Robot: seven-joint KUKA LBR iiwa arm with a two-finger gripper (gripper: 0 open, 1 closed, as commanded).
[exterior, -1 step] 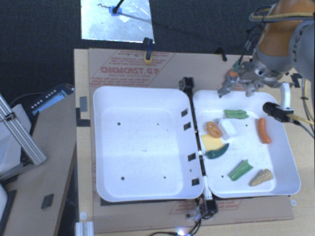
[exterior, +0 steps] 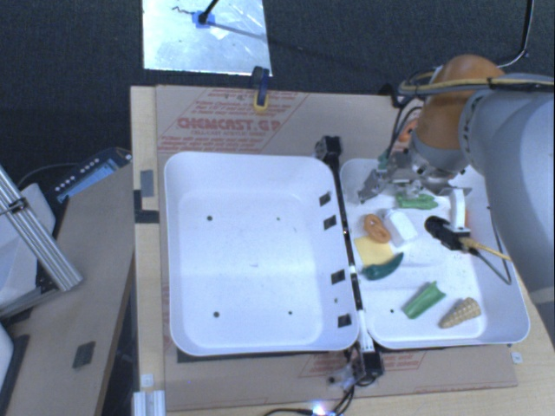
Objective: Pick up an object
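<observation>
My gripper (exterior: 375, 186) hangs over the back left part of the right bin (exterior: 507, 315), and nothing shows between its tips. Just below it lie an orange ring-shaped toy (exterior: 375, 228) and a small white block (exterior: 401, 226). A light green piece (exterior: 417, 202) rests right beside the gripper, under the wrist. Further forward are a flat yellow piece (exterior: 371, 251), a dark green pepper-like toy (exterior: 383, 269), a bright green toy (exterior: 422, 300) and a corn cob (exterior: 460, 312).
The left bin (exterior: 178, 258) stands beside the right one, with black clips (exterior: 336, 224) along the shared rim. The grey arm (exterior: 512, 146) covers the right bin's back right corner. A cardboard sheet (exterior: 230, 120) lies under both bins.
</observation>
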